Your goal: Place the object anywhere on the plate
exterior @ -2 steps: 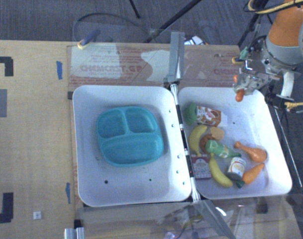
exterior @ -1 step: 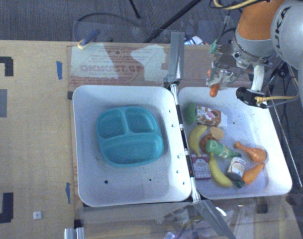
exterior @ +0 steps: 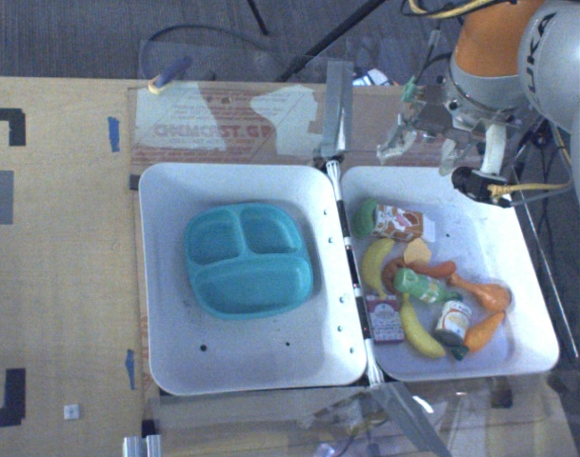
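arm (exterior: pixel 518 36): cut off top-right | gripper (exterior: pixel 432 146): blurred, indistinct

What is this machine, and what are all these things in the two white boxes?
This is a robot arm, grey with an orange band, reaching in from the right. One camera looks down on the bench at a slant. The gripper hangs above the back edge of the right bin; nothing shows held in it. That bin holds a pile of toy food: two bananas, carrots, a small can and small packets. The left bin holds a blue plate with three sections. The plate has no food on it yet.
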Robot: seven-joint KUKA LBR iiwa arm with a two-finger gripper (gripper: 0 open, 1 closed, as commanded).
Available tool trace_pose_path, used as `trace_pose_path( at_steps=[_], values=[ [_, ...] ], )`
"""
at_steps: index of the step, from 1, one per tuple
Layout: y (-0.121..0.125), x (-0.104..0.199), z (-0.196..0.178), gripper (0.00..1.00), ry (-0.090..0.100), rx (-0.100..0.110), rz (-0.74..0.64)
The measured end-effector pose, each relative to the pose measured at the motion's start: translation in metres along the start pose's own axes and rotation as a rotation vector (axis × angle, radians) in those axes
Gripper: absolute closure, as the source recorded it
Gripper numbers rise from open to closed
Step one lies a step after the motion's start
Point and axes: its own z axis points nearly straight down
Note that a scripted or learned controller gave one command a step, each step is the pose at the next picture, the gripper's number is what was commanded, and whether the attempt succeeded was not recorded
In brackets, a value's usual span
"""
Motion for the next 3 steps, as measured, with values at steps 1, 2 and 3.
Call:
trace_pose_path(
  at_steps=[1, 2, 3],
  values=[
    [0.001, 0.001, -0.011, 1.00, 0.000, -0.003, -0.003],
    [-0.018, 0.085, 0.046, 1.00, 0.000, 0.003, -0.083],
    [-0.167, 0.153, 0.068, 1.00, 0.000, 0.004, 0.123]
  ],
)
